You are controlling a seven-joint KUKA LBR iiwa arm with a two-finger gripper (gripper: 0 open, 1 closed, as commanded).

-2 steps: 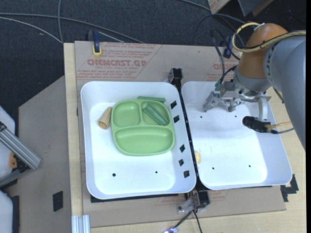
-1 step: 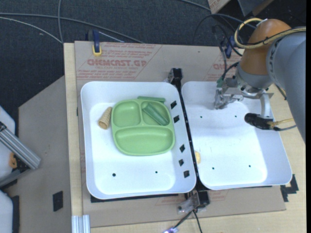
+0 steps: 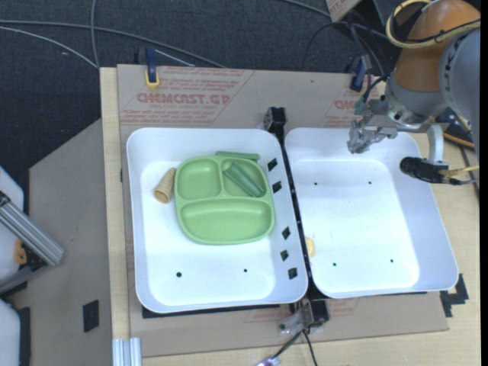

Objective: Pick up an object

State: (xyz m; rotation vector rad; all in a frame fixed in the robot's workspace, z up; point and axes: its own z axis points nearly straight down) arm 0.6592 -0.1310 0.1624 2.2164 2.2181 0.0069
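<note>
Nearest you, right at the front of the divider between the two bins, sits a tiny yellowish scrap (image 3: pixel 309 245). Back in the left white plastic bin (image 3: pixel 152 273), you've got a light green three-compartment plate (image 3: pixel 224 201) lying flat, with a darker green stick-like piece (image 3: pixel 245 178) resting in its upper right compartment. Just off the plate's left edge lies a small tan ribbed cone (image 3: pixel 164 185), touching or nearly so. Over in the right white bin (image 3: pixel 427 269), your gripper (image 3: pixel 364 142) hangs at the far edge, nothing visible between its fingers; how wide they stand, you can't tell from up here. Behind it, the grey arm with its orange band (image 3: pixel 431 48).
</note>
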